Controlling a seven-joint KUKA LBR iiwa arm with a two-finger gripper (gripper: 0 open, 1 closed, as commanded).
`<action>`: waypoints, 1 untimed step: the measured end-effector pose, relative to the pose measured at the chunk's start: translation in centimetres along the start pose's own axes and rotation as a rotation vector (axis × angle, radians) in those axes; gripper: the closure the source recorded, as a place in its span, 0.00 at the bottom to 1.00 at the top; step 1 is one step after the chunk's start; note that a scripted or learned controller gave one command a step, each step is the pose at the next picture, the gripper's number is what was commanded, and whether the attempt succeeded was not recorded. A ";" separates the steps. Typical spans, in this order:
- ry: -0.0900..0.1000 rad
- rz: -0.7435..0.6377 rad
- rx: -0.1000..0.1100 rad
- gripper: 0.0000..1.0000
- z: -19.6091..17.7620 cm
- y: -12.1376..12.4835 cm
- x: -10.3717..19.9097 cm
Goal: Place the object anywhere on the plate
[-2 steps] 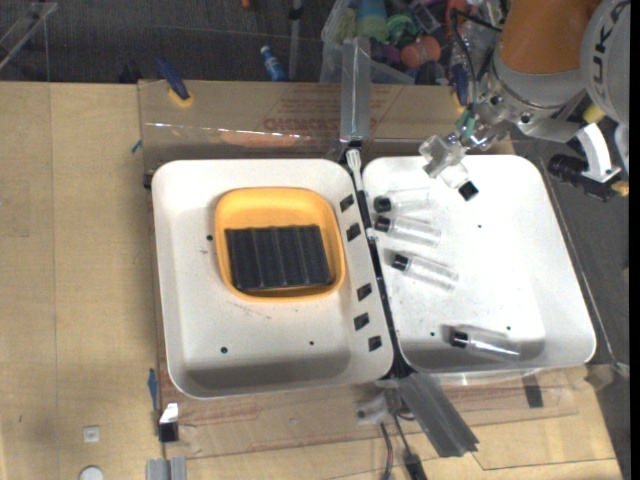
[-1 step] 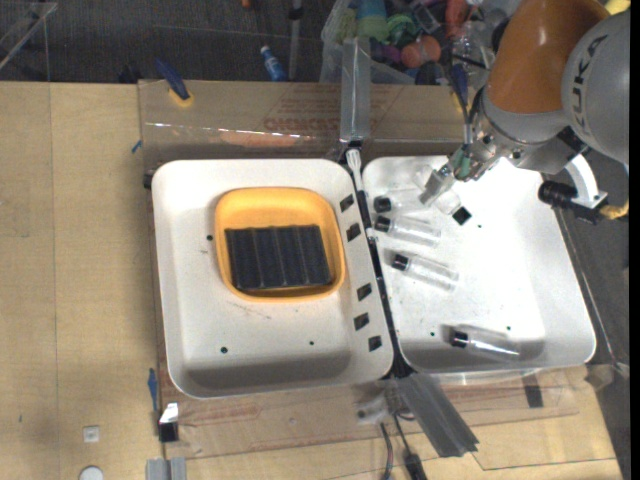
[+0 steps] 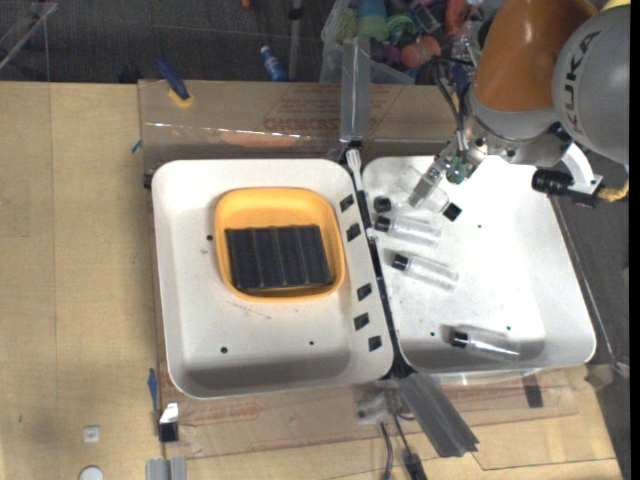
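My jaws hang low over the far part of the right bin [image 3: 550, 268], slanted down toward its inner corner. Whether they stand parted or closed I cannot tell from this angle, and I see nothing I could call held. My arm [image 3: 590, 58] comes in from the right and leans over that bin's far rim, which is why the jaws point down and leftward rather than straight down.

The thing I am meant to move is, I judge, one of the capped clear tubes lying flat on this bin's floor. The nearest tube [image 3: 412, 230] lies just below the jaws, its black cap toward the divider. A second tube [image 3: 428, 268] lies a little nearer the camera, and a third tube [image 3: 485, 344] rests by the near wall, well apart. A small black piece [image 3: 451, 210] sits just beside the jaws; it is too small to name.

The orange plate [image 3: 232, 208] sits in the left bin [image 3: 190, 338] across the divider, with a black ridged slab [image 3: 278, 256] filling most of its floor. Both bins rest on the wooden table [image 3: 70, 268]. No tube is on the plate, so the pick comes first.
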State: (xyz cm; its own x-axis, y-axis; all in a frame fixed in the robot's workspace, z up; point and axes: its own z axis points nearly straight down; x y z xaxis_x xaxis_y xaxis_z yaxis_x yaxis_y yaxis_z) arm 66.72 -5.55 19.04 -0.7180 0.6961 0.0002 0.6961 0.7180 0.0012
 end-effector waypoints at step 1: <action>0.000 0.000 0.000 0.00 0.0 0.0 0.0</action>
State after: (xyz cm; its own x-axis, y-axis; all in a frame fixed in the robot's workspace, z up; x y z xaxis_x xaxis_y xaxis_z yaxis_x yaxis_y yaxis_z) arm 66.72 -5.56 19.03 -0.7181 0.6960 0.0003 0.6960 0.7181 0.0016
